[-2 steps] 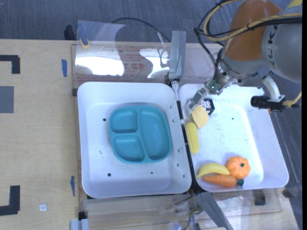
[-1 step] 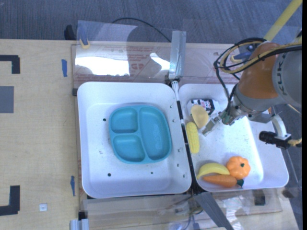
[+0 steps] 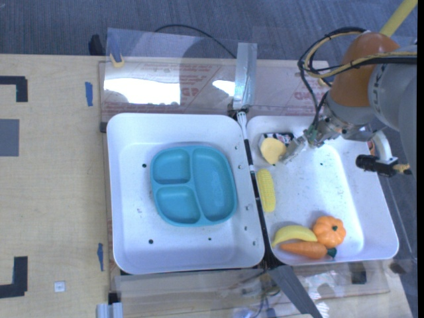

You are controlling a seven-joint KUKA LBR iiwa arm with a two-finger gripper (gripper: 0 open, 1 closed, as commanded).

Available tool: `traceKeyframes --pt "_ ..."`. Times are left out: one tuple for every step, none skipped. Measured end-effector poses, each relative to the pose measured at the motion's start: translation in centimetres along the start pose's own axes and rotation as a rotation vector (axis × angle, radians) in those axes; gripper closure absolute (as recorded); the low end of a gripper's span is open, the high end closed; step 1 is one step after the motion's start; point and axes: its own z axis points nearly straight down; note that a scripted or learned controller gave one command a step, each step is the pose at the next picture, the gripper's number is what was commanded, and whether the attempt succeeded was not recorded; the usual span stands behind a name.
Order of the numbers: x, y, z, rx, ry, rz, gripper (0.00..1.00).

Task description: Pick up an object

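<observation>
My gripper point(image 3: 293, 148) reaches down into the far left corner of the right bin point(image 3: 371, 230). Its tip is right beside a pale yellow round object point(image 3: 271, 150), touching or nearly touching its right side. A small black-and-white item point(image 3: 283, 137) lies just behind that object. A yellow corn cob point(image 3: 266, 189) lies along the bin's left wall. At the bin's near side sit a banana point(image 3: 294, 233), a carrot point(image 3: 307, 249) and a small orange pumpkin point(image 3: 329, 230), all close together.
The left bin point(image 3: 126, 144) holds a blue divided plate point(image 3: 194, 185) in its middle. A clear panel and a metal post point(image 3: 244, 78) stand behind the bins. The arm's grey body and cables point(image 3: 371, 91) hang over the right bin's far right.
</observation>
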Motion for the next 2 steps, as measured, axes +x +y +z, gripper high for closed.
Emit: traceKeyframes --pt "0.17 0.64 -7.97 -0.028 -0.021 -0.026 0.0" --pt "0.26 0.62 -8.62 -0.027 -0.021 -0.027 1.0"
